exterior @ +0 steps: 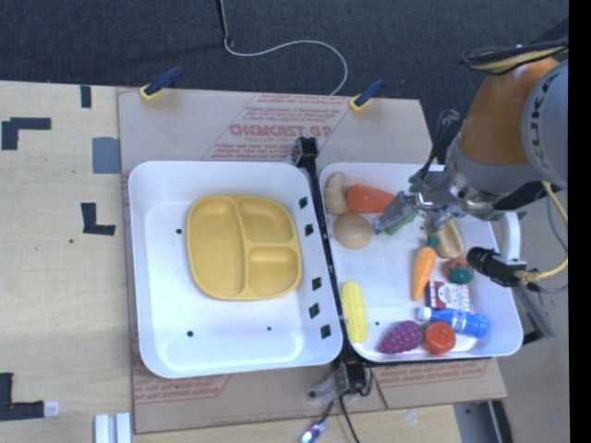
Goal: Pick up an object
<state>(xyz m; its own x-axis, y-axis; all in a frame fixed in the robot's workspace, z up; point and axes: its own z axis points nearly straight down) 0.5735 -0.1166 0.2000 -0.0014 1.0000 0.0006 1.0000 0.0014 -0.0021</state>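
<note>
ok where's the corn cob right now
The yellow plastic corn cob lies in the right white bin, along its left wall, below the round beige potato and left of the purple grape bunch.

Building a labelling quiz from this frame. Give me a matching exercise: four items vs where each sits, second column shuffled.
Items:
1. yellow divided plate
2. corn cob
3. purple grapes
4. carrot

Places:
A. right bin, near front edge, beside an orange-red round piece
B. right bin, along its left wall
C. left bin, middle
D. right bin, just below the gripper

Pairs: 1-C, 2-B, 3-A, 4-D
</note>
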